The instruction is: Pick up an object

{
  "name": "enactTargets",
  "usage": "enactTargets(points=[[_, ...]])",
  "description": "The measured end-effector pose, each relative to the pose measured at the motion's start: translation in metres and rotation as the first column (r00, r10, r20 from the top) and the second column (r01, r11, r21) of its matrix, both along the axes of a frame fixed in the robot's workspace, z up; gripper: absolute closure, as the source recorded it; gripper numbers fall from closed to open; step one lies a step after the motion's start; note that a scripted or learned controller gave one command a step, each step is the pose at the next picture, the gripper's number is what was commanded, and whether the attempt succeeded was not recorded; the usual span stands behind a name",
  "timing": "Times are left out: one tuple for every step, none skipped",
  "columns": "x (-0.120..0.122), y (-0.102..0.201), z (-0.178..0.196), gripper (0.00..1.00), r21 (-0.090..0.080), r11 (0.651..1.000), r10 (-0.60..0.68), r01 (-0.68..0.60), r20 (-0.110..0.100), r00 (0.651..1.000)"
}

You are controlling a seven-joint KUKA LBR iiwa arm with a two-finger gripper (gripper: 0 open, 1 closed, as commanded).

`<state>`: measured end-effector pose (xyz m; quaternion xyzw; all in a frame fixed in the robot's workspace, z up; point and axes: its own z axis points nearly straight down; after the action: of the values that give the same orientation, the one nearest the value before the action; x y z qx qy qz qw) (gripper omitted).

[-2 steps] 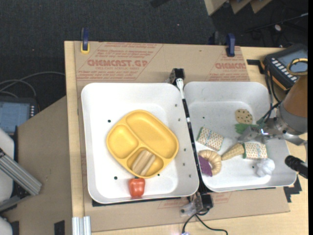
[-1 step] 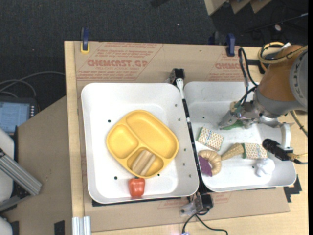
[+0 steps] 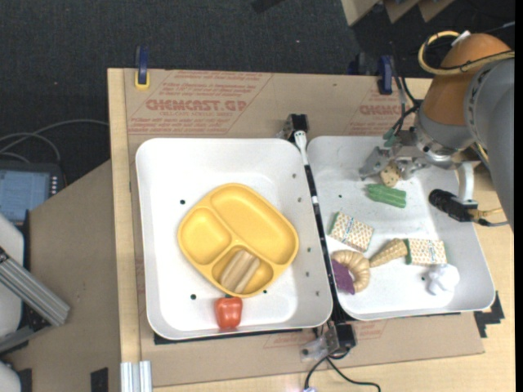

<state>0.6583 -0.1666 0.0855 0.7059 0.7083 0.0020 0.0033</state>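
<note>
My gripper (image 3: 389, 167) hangs low over the far part of the right bin (image 3: 359, 158). A green pod-shaped toy (image 3: 386, 195) lies just in front of it, apart from it. A small tan bit sits right at the gripper's tip, too small to make out. Nearer the front of that bin lie a checkered wafer (image 3: 351, 231), a croissant (image 3: 353, 262) on a purple piece (image 3: 343, 278), an ice-cream cone (image 3: 389, 251), a second wafer (image 3: 427, 251) and a small white figure (image 3: 441, 280).
The left bin (image 3: 163, 170) holds a yellow divided plate (image 3: 237, 235) with a bread roll (image 3: 239, 269) in one compartment. A red pepper toy (image 3: 229, 312) lies near that bin's front wall. The two bins meet at a ridge (image 3: 312, 211).
</note>
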Motion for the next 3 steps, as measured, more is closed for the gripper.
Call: enactTargets(points=[[0.009,-0.012,0.0,0.0,0.0,1.0,-0.002,0.002,-0.003,1.0],[0.008,-0.038,0.0,0.0,0.003,1.0,-0.004,0.004,-0.007,1.0],[0.008,-0.037,0.0,0.0,0.003,1.0,-0.002,0.002,-0.008,1.0]])
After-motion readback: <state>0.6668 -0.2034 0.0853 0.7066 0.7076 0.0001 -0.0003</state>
